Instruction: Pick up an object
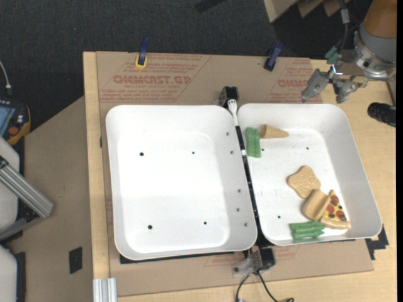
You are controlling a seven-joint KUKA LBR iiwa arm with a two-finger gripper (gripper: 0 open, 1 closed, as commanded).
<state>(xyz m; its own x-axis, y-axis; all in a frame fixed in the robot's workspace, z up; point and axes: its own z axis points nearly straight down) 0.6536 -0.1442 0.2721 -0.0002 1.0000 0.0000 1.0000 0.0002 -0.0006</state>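
Entry: worktop (pixel 189 74) w/ brown cardboard sheet, carrying two shallow white bins side by side. Left bin (pixel 119 187) is showing bare floor w/ a few dark dots. Right bin (pixel 359 162) is holding all the stock: green block (pixel 252 142) lying along the inner wall, long axis running front-to-back; cone-shaped tan pc (pixel 272 131) touching its upper end, tip pointing right; toast-like slice (pixel 303 180) mid-bin; tan oblong pc (pixel 313 203) just below it, tilted; pizza slice (pixel 333 211) touching that oblong on its right; green leafy strip (pixel 306 231) near the front wall, lying roughly left-right. Pincer (pixel 327 88) is hanging past the right bin's far rim, over the cardboard, at upper right of view; its two fingers are standing apart, moderately wide, nothing between them. No item lifted yet. Key relation, judged: every candidate is lying toward the viewer and leftward from the pincer. Cone pc + green block are nearest, just inside the far-left corner of the right bin; toast/pizza cluster is sitting farther down, near the front-right. Block's long axis is running along the wall, so closing across its short width looks simplest, tho the wall beside it is crowding one finger's path.
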